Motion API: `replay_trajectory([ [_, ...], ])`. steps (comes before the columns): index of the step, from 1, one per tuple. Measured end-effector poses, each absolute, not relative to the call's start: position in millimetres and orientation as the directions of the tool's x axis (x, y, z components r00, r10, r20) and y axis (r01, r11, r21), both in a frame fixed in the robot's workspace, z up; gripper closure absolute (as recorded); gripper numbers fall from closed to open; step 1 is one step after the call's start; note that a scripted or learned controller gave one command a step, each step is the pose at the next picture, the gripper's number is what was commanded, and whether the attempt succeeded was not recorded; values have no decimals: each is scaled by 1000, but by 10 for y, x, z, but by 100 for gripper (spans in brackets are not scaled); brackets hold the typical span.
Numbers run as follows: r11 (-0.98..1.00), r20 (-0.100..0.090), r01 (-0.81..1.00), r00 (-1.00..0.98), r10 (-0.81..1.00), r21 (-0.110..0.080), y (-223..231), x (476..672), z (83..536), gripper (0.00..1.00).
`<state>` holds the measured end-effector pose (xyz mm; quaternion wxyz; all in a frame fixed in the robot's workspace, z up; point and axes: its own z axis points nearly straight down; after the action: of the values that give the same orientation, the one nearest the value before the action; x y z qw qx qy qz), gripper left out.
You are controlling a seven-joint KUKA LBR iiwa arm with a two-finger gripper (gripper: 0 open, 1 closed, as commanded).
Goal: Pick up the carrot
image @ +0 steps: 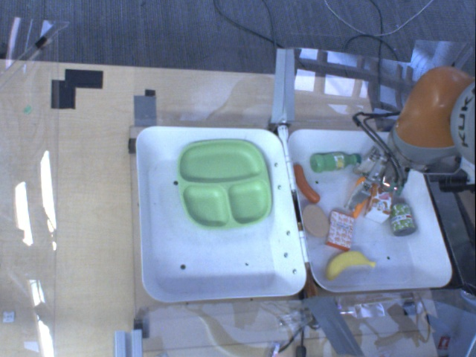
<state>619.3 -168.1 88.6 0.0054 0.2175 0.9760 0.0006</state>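
The banana (349, 262) lies lowest in the frame, at the near edge of the right bin (439, 270). Left of it, the left bin (160, 270) bears a green divided plate (225, 181). Moving right: a red sausage (306, 183), a green bottle (335, 161), a snack packet (341, 229). The gripper (374, 178) is low at centre right, over the carrot (361, 203), an orange sliver just beneath it. Jaw state: cannot tell. No grasp evident; lifting is judged outstanding.
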Motion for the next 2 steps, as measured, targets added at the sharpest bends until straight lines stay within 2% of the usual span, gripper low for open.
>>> replay_trajectory([
  [1, 905, -14, 426, -905, 426, 8, -1660, 6213, 1009, 100],
  [2, 909, -8, 417, -909, 417, 4, -1292, 5955, 2152, 100],
])
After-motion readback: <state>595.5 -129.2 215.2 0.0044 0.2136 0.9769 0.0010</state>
